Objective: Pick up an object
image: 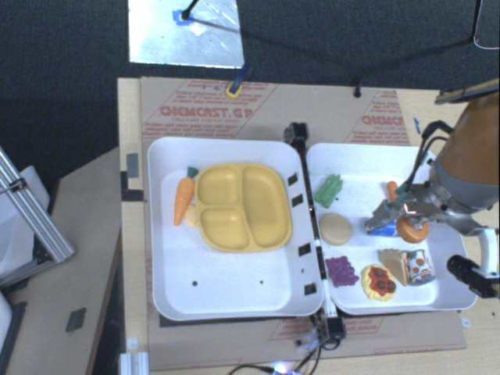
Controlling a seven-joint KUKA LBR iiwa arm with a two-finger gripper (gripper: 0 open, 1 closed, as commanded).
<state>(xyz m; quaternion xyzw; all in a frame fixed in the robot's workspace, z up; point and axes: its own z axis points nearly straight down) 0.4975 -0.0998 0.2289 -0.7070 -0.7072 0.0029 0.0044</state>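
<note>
My gripper (388, 212) hangs low in the right bin (355, 180), near its middle, at the end of the grey arm with the orange band. Just under its tip lies a small blue object (380, 227), partly hidden by it. An orange round toy (412, 230) sits right beside it on the right. A small orange piece (391, 187) lies just behind it. Also in this bin are a green toy (329, 189), a beige round bun (336, 229), purple grapes (341, 270), a pizza slice (378, 282) and a small printed carton (419, 266).
The left bin (168, 272) holds a yellow divided plate (238, 207) with a toy carrot (182, 199) at its left. A black divider with clips (307, 209) runs between the bins. The arm covers the right bin's far right side.
</note>
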